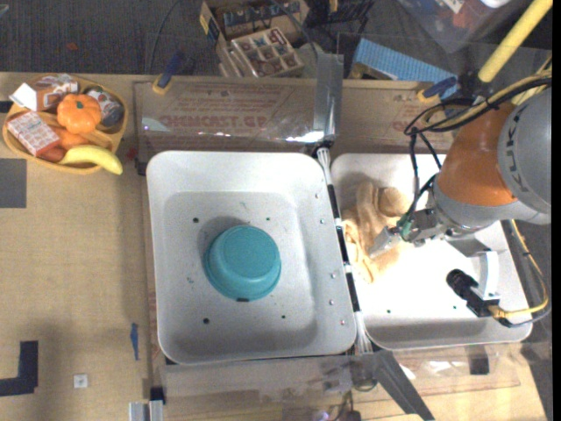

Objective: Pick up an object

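A teal bowl (244, 262) lies upside down in the middle of the left bin (175, 182). A soft tan object (372, 207), lumpy like a plush toy or crumpled cloth, rests against the left wall of the right bin (438, 310). My gripper (386, 243) reaches in from the right and sits low over the lower part of the tan object, touching or nearly touching it. The grey arm with its orange band (478, 169) hangs above the right bin and hides part of its floor.
A basket (53, 152) holding toy food, including an orange pumpkin (79, 112) and a banana (92, 157), stands on the bench at the far left. A cardboard wall (232, 117) runs behind both bins. A ridge (340, 235) divides the two bins.
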`<state>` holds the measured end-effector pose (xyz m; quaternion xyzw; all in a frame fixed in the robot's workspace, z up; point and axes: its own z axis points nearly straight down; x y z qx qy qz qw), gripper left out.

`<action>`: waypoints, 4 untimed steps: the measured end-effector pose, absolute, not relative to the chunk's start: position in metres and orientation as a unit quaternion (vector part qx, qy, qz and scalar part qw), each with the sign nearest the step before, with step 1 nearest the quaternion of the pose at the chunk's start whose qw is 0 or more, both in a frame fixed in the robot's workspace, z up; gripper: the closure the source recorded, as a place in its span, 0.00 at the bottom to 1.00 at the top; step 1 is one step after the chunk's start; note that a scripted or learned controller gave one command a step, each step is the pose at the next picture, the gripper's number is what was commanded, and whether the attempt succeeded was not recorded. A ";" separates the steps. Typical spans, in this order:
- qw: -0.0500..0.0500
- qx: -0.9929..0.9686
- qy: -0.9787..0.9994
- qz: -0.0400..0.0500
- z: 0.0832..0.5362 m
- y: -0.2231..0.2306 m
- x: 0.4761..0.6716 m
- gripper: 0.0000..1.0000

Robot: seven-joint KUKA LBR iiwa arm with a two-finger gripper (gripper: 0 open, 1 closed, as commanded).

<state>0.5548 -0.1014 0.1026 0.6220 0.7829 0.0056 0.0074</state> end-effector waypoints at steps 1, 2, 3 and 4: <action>0.002 0.604 0.797 0.000 0.119 -0.142 0.608 0.00; 0.002 0.451 0.893 0.000 0.100 -0.128 0.661 0.00; -0.003 0.417 0.909 -0.007 0.089 -0.112 0.663 0.00; 0.004 0.474 0.880 0.001 0.090 -0.115 0.641 0.00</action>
